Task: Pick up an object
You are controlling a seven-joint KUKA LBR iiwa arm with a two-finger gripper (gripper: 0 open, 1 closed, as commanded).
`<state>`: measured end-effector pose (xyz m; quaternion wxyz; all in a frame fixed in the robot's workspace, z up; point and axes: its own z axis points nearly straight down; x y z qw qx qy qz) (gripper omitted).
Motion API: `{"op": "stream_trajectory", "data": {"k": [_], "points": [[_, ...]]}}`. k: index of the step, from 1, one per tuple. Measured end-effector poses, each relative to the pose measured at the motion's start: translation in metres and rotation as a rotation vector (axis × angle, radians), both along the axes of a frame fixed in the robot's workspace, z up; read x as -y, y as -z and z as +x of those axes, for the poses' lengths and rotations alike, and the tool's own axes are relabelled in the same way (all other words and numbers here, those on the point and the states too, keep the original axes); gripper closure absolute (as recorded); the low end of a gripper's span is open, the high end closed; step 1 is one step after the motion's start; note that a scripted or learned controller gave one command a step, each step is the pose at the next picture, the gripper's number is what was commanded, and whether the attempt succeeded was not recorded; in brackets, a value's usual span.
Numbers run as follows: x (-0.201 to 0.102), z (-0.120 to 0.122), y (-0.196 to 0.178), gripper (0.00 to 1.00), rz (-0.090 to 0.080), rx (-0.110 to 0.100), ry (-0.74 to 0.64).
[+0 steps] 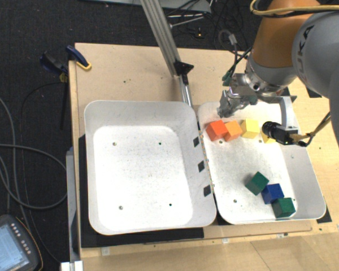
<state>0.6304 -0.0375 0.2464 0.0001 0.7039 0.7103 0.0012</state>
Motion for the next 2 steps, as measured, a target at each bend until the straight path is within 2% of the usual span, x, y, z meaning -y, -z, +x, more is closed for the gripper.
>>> {"op": "stream_trajectory", "data": {"k": [1,2], "points": [[-0.047,-0.001,-0.004,1.0,-0.001,-0.001,0.001],[-0.102,-0.001,0.011,1.0,0.0,-0.004,0.001]]}}
